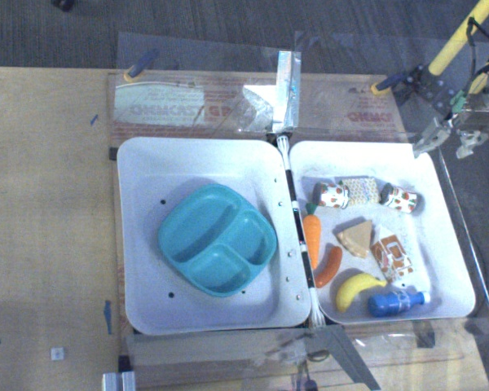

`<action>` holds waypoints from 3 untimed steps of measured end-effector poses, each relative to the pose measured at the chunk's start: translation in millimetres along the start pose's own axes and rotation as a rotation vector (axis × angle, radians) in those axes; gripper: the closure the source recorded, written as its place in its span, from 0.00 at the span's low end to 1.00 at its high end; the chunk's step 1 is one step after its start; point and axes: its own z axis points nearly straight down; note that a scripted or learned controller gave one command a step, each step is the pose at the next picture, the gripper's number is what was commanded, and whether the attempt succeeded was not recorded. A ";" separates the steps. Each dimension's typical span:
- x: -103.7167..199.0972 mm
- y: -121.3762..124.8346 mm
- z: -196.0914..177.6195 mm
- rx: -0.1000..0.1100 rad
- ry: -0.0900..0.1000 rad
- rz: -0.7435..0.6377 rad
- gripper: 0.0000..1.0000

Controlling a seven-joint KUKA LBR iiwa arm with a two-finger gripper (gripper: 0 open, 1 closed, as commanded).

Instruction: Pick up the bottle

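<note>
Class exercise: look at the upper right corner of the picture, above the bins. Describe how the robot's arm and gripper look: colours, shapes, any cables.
A slim yellow link slants down from the top right corner. Dark cables run along it to a dark blue and black block. Below that sits the gripper, a pale grey metal assembly with small greenish spots. Finer detail is too blurred to tell.

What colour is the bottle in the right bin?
Blue, with a white cap end; the bottle shows clearly in the camera view.

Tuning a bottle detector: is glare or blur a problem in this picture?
Camera view: soft throughout, with fine detail smeared; the blue bottle reads clearly against the white right bin; glare sits on the clear plastic behind the bins; the gripper is blurry at the right edge.
</note>
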 end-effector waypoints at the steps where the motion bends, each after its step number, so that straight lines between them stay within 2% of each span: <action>1: 39.7 38.9 157.8 -0.013 -0.004 0.033 0.00; 2: 96.9 44.3 161.5 -0.024 -0.004 0.045 0.00; 3: 121.0 8.8 159.4 -0.024 -0.005 -0.075 0.00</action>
